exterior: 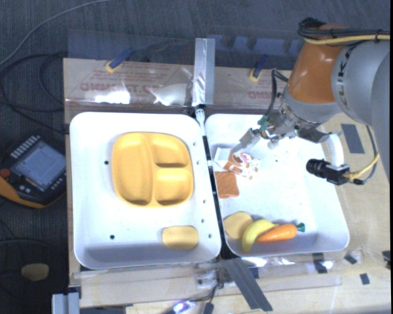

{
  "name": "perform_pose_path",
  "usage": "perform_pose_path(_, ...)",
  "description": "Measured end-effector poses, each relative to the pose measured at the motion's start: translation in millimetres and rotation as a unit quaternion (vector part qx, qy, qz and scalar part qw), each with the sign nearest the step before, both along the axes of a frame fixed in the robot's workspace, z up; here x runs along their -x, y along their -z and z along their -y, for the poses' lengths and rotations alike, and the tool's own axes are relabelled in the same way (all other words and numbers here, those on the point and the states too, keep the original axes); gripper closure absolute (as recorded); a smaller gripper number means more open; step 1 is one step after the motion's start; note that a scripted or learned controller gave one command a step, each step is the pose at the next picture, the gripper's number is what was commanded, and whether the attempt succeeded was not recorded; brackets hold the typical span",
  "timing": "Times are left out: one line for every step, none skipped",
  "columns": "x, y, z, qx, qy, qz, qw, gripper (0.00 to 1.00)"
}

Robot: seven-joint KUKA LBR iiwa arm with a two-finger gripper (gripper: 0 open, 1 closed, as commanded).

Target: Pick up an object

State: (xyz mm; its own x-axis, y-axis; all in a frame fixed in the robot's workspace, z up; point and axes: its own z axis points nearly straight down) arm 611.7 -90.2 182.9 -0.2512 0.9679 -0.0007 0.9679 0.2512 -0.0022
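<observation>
In the right bin a red-and-white packet lies near the upper left corner. A flat orange piece sits just below it, and a small white item lies beside the bin's left wall. My gripper reaches in from the right and hangs right over the packet's upper edge. Whether it touches the packet cannot be made out. Along the bin's front lie a round beige piece, a yellow banana and an orange carrot.
The left bin holds a yellow divided tray and a yellow block near its front. The arm's grey body and orange band cover the right bin's upper right. A black camera unit juts out there.
</observation>
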Motion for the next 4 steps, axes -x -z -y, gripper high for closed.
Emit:
perform_pose_path(-45.6, 14.3, 37.1, 0.0015, -0.037, 0.000, 0.9993, 0.00)
perform_pose_path(-50.5, 58.5, 27.6, 0.0032, -0.135, 0.014, 0.9907, 0.00)
perform_pose_path(-34.6, 67.3, 18.7, 0.0100, -0.193, 0.033, 0.9806, 0.00)
perform_pose_path(4.4, 67.4, 11.8, 0.0118, -0.218, 0.035, 0.9752, 0.00)
